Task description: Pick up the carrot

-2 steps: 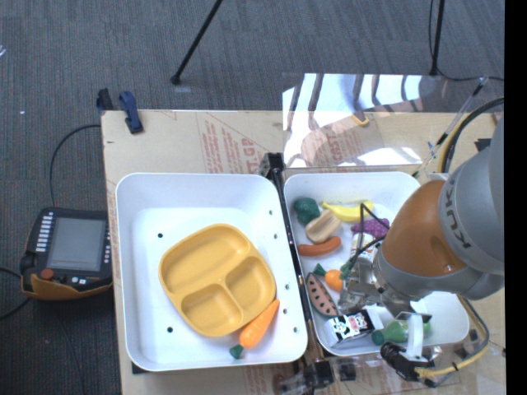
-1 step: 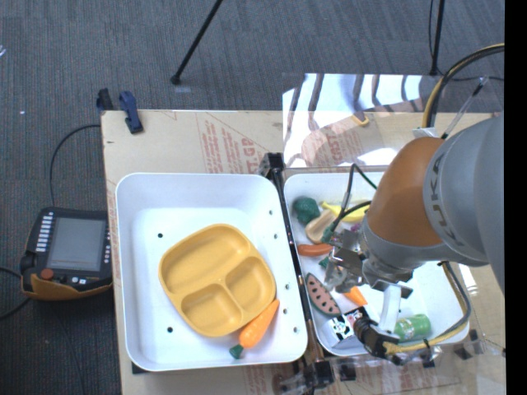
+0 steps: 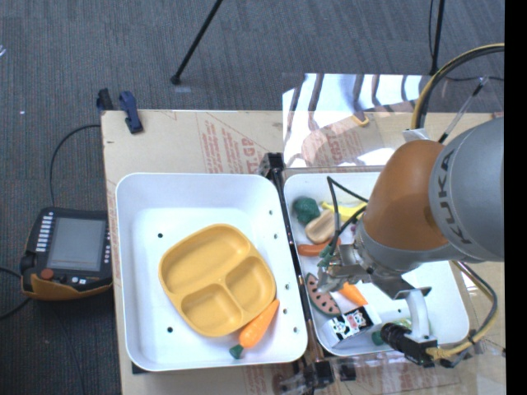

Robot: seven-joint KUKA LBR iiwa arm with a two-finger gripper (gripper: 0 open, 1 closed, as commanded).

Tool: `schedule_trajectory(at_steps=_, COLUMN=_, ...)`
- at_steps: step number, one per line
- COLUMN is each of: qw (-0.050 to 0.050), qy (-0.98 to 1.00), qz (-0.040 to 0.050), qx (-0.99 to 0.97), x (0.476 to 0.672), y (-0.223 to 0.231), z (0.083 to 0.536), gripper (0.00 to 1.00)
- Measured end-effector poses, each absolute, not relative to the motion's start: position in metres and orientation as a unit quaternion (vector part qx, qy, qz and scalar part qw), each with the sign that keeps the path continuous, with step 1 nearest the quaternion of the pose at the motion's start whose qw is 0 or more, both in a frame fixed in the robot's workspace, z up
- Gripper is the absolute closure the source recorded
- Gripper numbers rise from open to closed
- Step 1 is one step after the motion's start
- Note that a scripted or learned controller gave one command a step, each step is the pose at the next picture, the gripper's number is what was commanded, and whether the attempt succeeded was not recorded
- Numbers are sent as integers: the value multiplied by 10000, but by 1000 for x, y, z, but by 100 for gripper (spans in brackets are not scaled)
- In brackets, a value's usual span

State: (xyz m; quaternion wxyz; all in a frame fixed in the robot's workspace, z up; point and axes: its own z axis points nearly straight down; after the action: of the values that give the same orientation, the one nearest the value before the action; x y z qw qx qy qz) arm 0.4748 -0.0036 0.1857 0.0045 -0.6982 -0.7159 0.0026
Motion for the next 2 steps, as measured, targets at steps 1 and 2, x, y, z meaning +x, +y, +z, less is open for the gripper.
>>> schedule_trajectory(at_steps=1, qw=76, qy=-7148, qz=47, qx=-6993, x=475, y=-5, z=194, gripper=100)
schedule_trajectory(at_steps=2, qw=108, qy=-7138, qz=66, qx=-7002, x=475, y=-6, z=202, gripper=100)
